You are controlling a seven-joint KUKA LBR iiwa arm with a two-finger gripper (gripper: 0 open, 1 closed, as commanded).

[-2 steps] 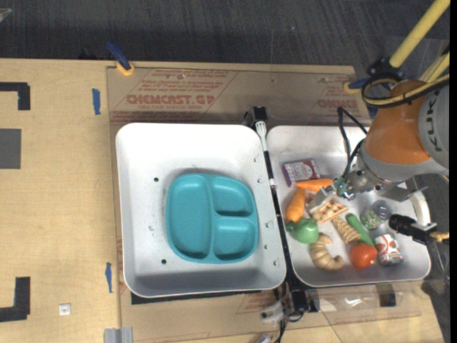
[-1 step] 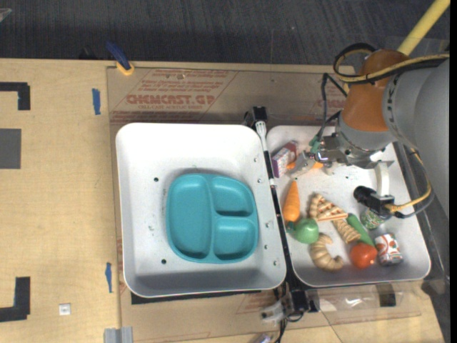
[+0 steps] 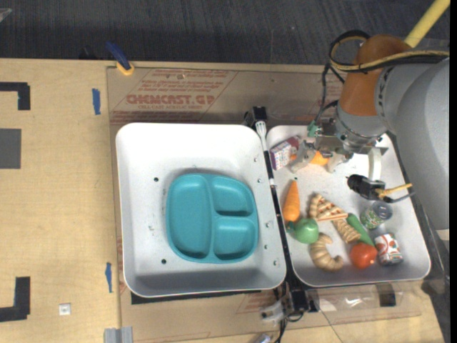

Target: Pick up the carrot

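Nearest in the right bin (image 3: 408, 224) lie a pastry (image 3: 325, 252), a tomato (image 3: 363, 256) and a can (image 3: 388, 247), grouped along the near wall. Just beyond them, a green fruit (image 3: 307, 230) sits at the near end of the carrot (image 3: 291, 202), touching it or nearly so.

The carrot lies flat beside the left wall of this bin, with its long axis running near to far. This placement limits access. The wall guards the left flank and the green fruit crowds the near end (the far end looks free). A ridged tan item (image 3: 325, 207) lies just to its right and could foul a wide approach.

In the left bin (image 3: 143, 191) a teal tray (image 3: 212, 216) sits alone, well apart from the work.

Farthest, the gripper (image 3: 323, 151) hangs over the far end of the right bin, beside a purple box (image 3: 285, 152). Whether it is spread or pressed together cannot be told. It stands apart from the carrot, so the pick is judged not yet made. The next move would likely bring it nearer and left, aligned across the carrot's width.
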